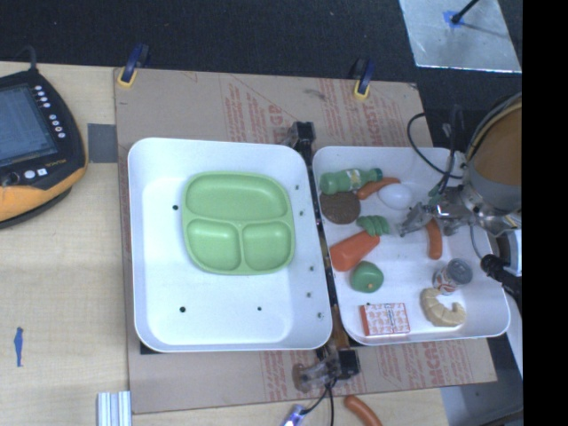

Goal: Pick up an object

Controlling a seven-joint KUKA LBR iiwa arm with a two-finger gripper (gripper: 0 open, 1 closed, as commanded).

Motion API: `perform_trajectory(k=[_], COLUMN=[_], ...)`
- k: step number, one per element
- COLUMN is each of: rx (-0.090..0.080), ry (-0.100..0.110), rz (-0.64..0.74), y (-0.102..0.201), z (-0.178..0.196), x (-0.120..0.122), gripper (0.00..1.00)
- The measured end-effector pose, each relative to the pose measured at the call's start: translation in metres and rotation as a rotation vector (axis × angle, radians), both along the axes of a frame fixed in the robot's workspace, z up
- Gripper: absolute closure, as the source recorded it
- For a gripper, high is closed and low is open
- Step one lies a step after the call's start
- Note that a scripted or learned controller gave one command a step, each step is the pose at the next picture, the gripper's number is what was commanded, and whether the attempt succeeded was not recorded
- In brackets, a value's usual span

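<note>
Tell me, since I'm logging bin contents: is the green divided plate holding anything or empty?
Empty. The green divided plate lies flat in the left bin, and all three of its compartments show bare green.

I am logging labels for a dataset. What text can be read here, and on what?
Cardboard sheet: faint red printing, too blurred to read.
Small red and white box: printing too small to read.
Pendant: screen and buttons illegible.
No text can be read.

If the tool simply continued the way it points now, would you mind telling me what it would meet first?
The tool points toward the view's left across the right bin. On that line it would likely reach the toy carrot's green top first, with the white egg just beside the path. Its height above them is unclear.
</note>
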State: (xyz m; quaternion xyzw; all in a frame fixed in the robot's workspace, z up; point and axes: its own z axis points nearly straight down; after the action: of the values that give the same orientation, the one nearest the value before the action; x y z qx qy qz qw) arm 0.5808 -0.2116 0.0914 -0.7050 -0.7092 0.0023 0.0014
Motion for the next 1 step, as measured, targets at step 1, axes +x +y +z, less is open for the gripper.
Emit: perform_trajectory(k=[1], rx=[-0.002], ry=[0.001], rz=[0.003], y=[-0.0013], z=[0.0106], x=[0.0001], gripper=[1.00])
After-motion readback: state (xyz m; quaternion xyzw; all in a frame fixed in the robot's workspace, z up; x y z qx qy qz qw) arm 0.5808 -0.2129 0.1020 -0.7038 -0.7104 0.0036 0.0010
